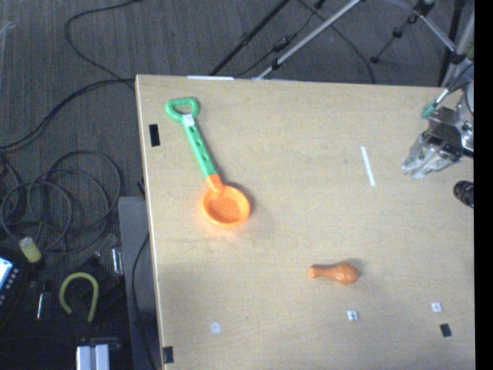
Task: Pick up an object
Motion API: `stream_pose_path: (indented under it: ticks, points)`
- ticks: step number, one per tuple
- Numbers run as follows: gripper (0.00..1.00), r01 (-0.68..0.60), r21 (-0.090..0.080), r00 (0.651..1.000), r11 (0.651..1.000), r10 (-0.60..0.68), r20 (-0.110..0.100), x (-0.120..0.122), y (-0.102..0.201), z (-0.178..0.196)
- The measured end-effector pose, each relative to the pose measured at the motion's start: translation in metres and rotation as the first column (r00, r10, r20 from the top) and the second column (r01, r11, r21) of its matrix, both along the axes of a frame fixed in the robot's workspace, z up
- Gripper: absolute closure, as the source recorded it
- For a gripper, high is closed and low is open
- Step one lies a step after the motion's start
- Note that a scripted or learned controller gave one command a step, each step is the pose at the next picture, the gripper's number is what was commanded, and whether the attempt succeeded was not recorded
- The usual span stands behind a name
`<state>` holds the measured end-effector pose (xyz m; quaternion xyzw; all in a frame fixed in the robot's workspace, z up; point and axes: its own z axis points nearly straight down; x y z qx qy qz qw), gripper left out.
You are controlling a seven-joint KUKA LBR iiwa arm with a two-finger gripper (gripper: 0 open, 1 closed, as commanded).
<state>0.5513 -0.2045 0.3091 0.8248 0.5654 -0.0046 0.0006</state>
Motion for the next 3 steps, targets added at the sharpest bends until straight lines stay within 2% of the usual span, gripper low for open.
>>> stream_pose_path:
  ticks: [1, 2, 3]
  points:
    - [1.0, 0.095, 0.005, 0.996, 0.995, -0.095, 0.004, -0.061, -0.007, 0.002]
    - [1.0, 0.783, 0.001, 0.621, 0.621, -0.783, 0.006, -0.068, 0.01, -0.009]
    - [1.0, 0.808, 0.002, 0.589, 0.589, -0.808, 0.006, -0.067, 0.071, 0.026]
